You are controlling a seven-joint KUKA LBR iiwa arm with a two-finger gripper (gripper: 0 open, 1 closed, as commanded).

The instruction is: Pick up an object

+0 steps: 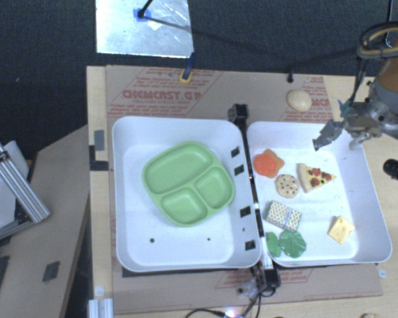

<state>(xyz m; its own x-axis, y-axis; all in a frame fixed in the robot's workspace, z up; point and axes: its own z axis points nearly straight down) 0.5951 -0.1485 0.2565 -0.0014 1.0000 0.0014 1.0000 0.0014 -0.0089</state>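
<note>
We had the gripper [339, 136] hanging at two o'clock over the right bin [375, 211], fingers spread, nothing between them. Still the approach step, we reckoned. Pizza [315, 177] lay nearest, toward seven o'clock from the fingers; cookie [287, 186] just beside it at nine, cheese [341, 230] at the bin's five. Next we needed to drop lower and straddle one piece

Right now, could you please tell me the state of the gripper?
Gripper: open, holding nothing, above the right bin's far edge.
</note>
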